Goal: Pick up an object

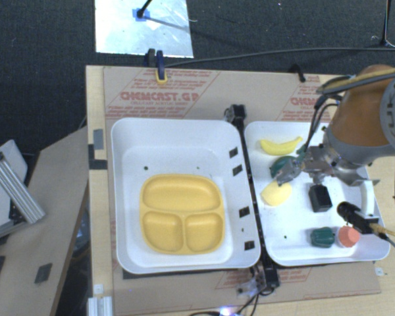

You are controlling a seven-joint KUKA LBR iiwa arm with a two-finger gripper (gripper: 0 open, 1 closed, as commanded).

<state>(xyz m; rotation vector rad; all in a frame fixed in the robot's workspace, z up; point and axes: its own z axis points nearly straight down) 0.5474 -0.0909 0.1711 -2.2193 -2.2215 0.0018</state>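
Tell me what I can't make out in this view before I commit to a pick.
- Gripper: finger state unclear, too small and blurred over the dark green object.
- Right bin: far right side hidden by the arm.
- Orange object: partly covered by a black piece, identity unclear.

My wrist band (357, 114) looks like smooth, slightly glossy orange plastic. Both white bins (128, 176) look like smooth, faintly shiny plastic. The yellow divided tray (182, 213) is matt plastic. The banana (280, 146) looks like smooth plastic. The board (184, 91) beneath looks like printed brown paper, matt.
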